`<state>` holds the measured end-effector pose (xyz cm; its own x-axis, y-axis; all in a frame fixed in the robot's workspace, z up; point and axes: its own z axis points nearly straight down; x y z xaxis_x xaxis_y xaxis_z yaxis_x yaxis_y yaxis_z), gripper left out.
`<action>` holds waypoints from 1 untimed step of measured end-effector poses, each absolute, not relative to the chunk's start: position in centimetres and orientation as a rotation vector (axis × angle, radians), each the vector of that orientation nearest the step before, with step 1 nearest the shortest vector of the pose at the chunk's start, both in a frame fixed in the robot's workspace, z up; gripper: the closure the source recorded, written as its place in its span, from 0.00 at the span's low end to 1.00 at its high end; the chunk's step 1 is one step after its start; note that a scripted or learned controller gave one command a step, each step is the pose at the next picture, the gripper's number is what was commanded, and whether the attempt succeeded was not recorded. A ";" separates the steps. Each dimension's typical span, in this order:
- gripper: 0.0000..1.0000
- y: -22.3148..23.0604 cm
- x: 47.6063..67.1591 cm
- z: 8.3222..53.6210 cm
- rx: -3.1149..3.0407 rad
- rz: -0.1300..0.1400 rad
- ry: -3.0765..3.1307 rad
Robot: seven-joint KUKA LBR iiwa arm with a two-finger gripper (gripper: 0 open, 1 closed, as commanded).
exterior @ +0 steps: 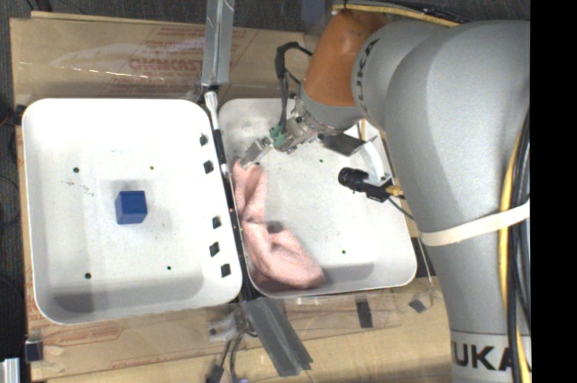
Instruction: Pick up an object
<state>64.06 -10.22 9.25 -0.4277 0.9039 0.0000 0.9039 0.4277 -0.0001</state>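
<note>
The hand [257,150] hangs low in the right bin [361,264], near that bin's upper left corner, its tip just above the top end of a pink cloth [266,237]; whether it is open or closed cannot be told. The cloth lies crumpled along the right bin's left wall, running down toward its lower edge. The grey arm [451,147] covers the right bin's far side. Left of the right bin, touching it, sits the left bin [54,138], with a small blue cube [132,206] near its middle, on the bench [99,57].
</note>
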 end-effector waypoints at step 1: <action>0.00 -10.7 60.2 9.2 -1.560 0.002 -2.723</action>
